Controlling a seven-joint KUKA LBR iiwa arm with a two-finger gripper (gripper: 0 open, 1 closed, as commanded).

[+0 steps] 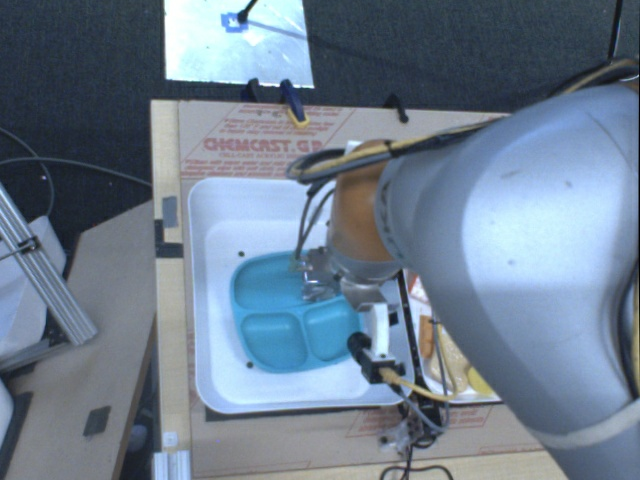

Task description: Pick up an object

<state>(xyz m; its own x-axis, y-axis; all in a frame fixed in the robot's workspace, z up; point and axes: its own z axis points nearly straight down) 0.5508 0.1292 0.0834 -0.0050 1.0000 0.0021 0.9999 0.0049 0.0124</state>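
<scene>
A blue sectioned plate (275, 313) lies in the left white bin (225, 228), towards its right side. My gripper (312, 286) is down over the plate's upper right part, at the divider between its compartments. The wrist with its orange band (358, 218) and the big grey arm (520, 268) hang over it and hide the fingertips. Nothing is visibly held between them.
The right bin (440, 353) is mostly hidden under the arm; some light and yellow-brown items (432, 340) peek out at its left edge. Cardboard (260, 133) lies under the bins. A shiny plate (235, 28) sits at the back, metal rails (40, 268) at the left.
</scene>
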